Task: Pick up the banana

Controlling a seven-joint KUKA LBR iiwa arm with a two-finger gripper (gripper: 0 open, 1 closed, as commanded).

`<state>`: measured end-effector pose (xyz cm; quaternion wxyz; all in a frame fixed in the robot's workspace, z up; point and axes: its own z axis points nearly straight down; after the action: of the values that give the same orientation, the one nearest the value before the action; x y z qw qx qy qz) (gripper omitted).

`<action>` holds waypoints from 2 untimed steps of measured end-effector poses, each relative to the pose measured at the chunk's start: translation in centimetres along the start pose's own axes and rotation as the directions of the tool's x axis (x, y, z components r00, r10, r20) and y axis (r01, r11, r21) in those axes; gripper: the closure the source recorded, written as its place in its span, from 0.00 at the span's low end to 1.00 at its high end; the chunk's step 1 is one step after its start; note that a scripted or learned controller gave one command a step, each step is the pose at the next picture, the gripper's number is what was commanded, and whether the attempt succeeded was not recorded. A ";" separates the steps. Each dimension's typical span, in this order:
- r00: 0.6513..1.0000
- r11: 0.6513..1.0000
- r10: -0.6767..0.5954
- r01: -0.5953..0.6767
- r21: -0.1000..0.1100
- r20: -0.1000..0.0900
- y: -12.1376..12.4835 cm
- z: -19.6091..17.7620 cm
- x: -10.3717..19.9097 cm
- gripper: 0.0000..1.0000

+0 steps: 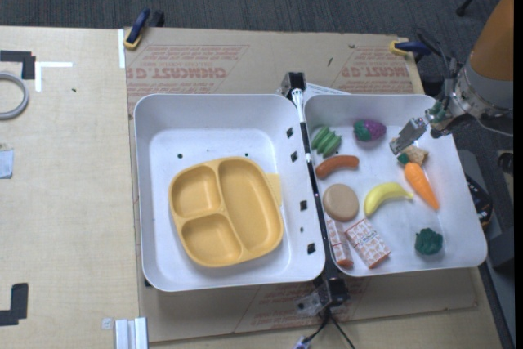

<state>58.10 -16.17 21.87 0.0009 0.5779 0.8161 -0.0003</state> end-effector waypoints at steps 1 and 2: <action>0.971 0.971 0.239 -0.239 0.002 -0.001 -3.0 1.6 2.8 0.00; 0.926 0.926 0.379 -0.379 0.001 0.000 -0.9 -2.0 2.0 0.00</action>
<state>56.59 -14.53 23.90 0.0005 0.7245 0.6893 -0.0005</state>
